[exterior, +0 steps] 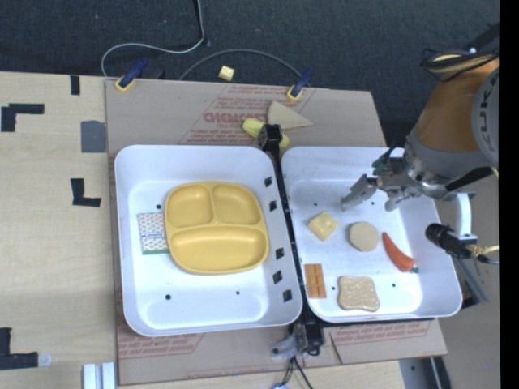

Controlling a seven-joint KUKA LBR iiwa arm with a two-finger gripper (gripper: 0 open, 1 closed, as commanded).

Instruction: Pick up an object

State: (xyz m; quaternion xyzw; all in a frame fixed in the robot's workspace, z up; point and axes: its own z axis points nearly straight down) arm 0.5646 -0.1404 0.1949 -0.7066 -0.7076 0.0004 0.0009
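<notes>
Right bin (324,168), white, shallow, taken as landmark. Contents: pale yellow cheese-like cube (322,225) left of centre; round beige disc (364,236) just beside it toward the bin's right; orange carrot-shaped piece (397,251) near the disc, further right; slice of toast (358,292) at the near edge; small orange-brown card (314,280) at the near left, next to the toast.

End effector (375,194): poised over the far right part of the right bin, fingers spread apart, nothing between them. It sits apart from every item; the disc and cube lie nearest, with no other item between.

Left of the right bin: second white bin (130,168) holding a yellow divided plate (216,226) and a patterned card (152,232) touching the plate's left edge.

Beyond the right bin's far edge, on the counter's cardboard (340,112): a tan wedge (289,117), a yellow piece (254,126), a small yellow cube (226,73).
</notes>
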